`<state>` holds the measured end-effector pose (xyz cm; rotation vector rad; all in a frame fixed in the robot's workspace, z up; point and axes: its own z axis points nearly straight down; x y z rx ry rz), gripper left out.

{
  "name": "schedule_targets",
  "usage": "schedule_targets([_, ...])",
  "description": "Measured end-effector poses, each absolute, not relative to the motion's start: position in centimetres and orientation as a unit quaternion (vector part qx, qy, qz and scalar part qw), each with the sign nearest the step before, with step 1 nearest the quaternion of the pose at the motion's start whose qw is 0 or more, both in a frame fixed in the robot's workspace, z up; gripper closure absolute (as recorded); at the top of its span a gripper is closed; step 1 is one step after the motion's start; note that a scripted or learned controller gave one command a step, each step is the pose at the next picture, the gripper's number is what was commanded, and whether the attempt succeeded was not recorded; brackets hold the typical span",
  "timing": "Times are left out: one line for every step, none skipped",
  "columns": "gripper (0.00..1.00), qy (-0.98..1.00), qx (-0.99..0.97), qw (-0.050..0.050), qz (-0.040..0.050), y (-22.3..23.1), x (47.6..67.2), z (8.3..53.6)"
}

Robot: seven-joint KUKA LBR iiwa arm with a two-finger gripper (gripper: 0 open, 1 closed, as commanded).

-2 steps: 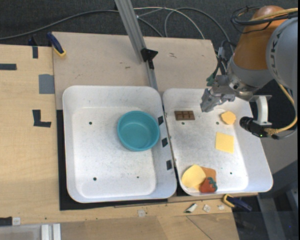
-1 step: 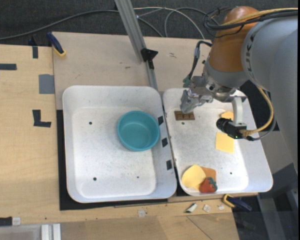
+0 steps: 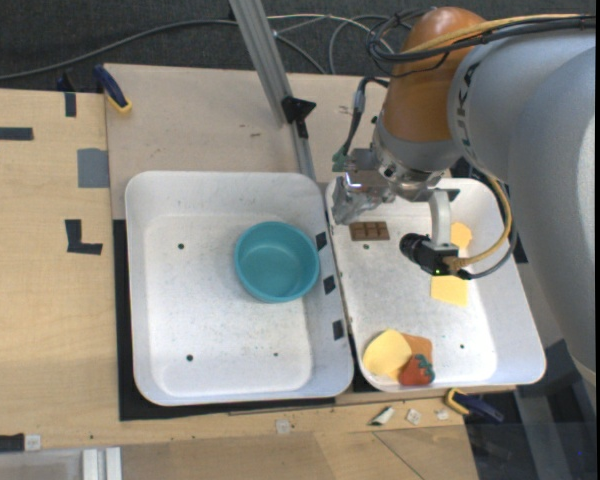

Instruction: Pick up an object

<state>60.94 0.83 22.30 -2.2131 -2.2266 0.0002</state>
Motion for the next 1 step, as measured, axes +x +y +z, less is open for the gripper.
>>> schedule_targets([1.0, -0.709, -0.705, 0.001, 0.0006, 5.59, 60.52, 21.65])
